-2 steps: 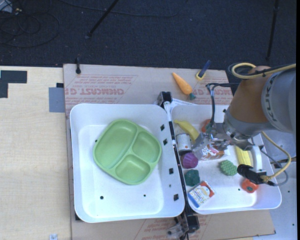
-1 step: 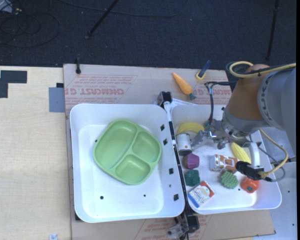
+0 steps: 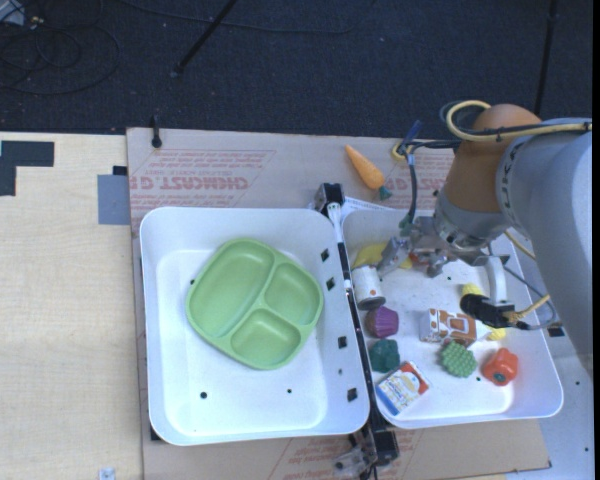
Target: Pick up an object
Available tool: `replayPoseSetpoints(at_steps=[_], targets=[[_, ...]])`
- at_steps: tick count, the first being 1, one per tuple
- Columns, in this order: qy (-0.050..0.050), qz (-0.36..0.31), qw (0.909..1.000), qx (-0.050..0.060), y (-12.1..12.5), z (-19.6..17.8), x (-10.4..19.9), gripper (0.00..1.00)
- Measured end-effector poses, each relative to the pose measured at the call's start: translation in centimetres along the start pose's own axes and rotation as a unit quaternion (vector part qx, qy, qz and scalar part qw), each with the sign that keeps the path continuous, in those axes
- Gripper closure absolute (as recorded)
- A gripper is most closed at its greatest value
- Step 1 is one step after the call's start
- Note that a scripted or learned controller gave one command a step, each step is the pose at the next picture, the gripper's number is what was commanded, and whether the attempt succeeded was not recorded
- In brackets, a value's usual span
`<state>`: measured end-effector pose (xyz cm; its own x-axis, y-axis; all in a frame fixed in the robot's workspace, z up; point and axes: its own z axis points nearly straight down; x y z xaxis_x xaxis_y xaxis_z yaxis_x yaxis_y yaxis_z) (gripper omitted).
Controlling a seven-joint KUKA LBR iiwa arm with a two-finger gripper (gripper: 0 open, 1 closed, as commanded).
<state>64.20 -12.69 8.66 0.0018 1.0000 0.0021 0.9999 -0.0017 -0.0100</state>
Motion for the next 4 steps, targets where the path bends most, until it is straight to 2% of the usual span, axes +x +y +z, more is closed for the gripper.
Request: replayPoseSetpoints(at_steps=[1, 2, 3, 4], targets=[[-0.001, 0.0, 1.0, -0.004, 0.2, -0.1, -8.8, 0.0], [-0.001, -0.005, 1.0, -0.004, 0.2, -0.1, -8.5, 0.0], [0.0, -0.001, 1.0, -0.004, -5.5, -0.1, -8.6, 0.0], [-0.001, -0.001, 1.0, -0.005, 0.2, -0.1, -6.4, 0.0]])
